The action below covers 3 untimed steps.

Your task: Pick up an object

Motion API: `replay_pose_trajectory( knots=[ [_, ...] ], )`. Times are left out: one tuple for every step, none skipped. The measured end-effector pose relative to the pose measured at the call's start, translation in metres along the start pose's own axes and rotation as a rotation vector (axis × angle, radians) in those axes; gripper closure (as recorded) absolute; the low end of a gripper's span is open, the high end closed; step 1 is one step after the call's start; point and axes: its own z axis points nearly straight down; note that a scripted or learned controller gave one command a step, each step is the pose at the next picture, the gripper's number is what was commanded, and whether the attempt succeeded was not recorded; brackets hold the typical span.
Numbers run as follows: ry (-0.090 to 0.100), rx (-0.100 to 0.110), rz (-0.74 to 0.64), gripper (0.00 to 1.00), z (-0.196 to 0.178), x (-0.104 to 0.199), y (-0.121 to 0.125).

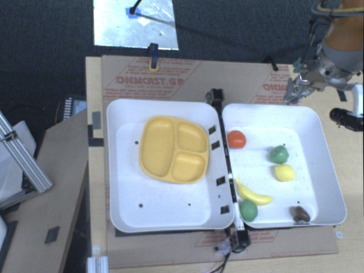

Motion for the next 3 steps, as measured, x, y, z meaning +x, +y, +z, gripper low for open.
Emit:
replay_pose_trajectory(
  knots=[
    [0.001,0.003,0.001,1.0,0.017,0.054,-0.009],
    [0.001,0.002,0.001,1.0,0.03,0.102,-0.016],
    [0.001,0.001,0.0,1.0,0.027,0.15,-0.016]
  ],
)
